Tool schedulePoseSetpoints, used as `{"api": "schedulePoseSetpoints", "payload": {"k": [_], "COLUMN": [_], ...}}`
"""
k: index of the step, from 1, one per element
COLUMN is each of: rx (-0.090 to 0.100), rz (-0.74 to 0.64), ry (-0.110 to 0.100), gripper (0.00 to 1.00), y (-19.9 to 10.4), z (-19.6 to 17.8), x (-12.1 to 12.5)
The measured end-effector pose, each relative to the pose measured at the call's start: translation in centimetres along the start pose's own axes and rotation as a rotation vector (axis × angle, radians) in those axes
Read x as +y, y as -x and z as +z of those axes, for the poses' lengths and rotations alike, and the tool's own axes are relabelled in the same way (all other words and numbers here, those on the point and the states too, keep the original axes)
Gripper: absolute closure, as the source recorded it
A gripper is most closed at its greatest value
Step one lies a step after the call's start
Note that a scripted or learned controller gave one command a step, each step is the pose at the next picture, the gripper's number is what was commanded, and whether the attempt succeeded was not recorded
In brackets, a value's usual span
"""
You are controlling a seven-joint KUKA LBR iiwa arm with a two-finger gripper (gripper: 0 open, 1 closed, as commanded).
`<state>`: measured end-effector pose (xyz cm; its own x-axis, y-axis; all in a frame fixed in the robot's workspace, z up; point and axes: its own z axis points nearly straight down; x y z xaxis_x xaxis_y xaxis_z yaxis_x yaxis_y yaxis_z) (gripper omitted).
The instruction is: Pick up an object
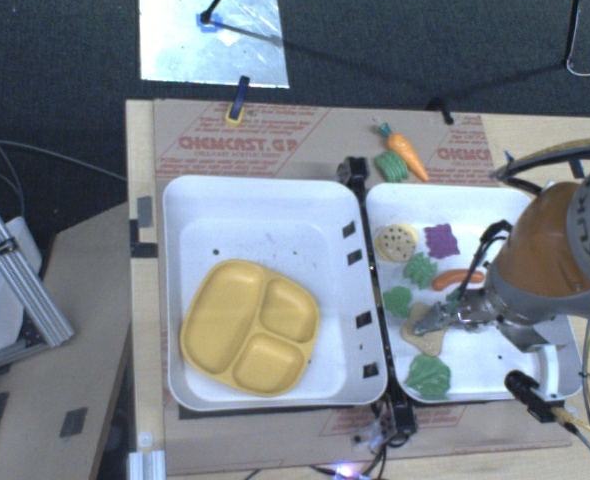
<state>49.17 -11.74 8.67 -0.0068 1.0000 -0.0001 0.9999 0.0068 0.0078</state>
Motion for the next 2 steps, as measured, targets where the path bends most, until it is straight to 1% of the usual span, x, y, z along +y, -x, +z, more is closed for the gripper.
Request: {"api": "schedulePoseSetpoints", "payload": {"k": [1,2], "rx": [0.001,0.002], "rz": [0.000,0.005], "ry": [-0.003,-0.007], "gripper": [0.00,0.00], "y": [-3.0,-0.1], "z": [-4.9,0.4], "x": [-0.4,3.0]}}
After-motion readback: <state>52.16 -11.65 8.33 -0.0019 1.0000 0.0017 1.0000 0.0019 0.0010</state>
